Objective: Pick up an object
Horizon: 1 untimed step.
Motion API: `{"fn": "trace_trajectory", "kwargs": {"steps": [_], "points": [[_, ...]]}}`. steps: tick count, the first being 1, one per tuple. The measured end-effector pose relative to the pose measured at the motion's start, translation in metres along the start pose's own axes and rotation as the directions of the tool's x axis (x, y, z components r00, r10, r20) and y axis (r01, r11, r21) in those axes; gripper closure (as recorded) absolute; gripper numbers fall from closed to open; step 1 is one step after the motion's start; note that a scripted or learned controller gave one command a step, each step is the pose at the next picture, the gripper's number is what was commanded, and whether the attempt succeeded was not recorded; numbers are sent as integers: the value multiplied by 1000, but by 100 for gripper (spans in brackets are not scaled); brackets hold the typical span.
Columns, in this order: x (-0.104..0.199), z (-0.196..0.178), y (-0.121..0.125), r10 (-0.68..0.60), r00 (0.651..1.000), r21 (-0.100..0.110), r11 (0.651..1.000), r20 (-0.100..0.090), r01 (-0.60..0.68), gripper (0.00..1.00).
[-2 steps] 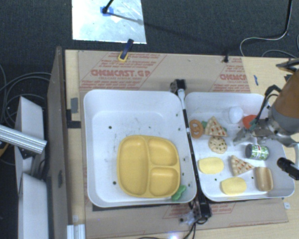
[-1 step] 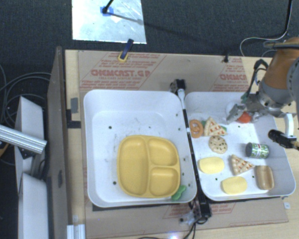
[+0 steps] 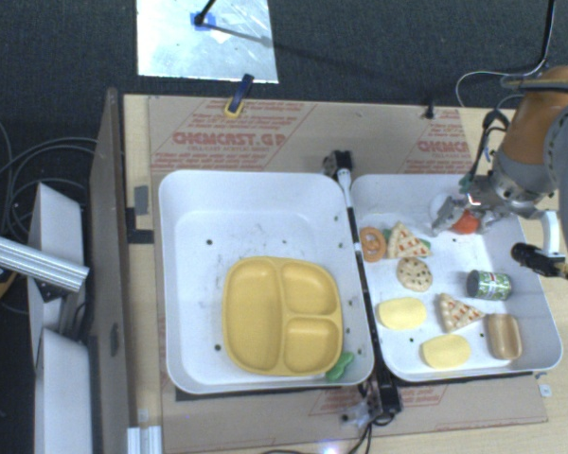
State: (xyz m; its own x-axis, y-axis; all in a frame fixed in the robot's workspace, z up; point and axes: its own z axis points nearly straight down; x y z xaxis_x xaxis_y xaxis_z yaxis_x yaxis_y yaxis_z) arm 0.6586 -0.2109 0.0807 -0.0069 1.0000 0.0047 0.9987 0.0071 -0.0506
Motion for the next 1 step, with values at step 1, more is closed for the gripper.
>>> {"fn": "trace_trajectory", "kwargs": {"steps": [1], "points": [[-2, -11, -1, 0, 1000, -2, 1000, 3, 0, 100]]}}
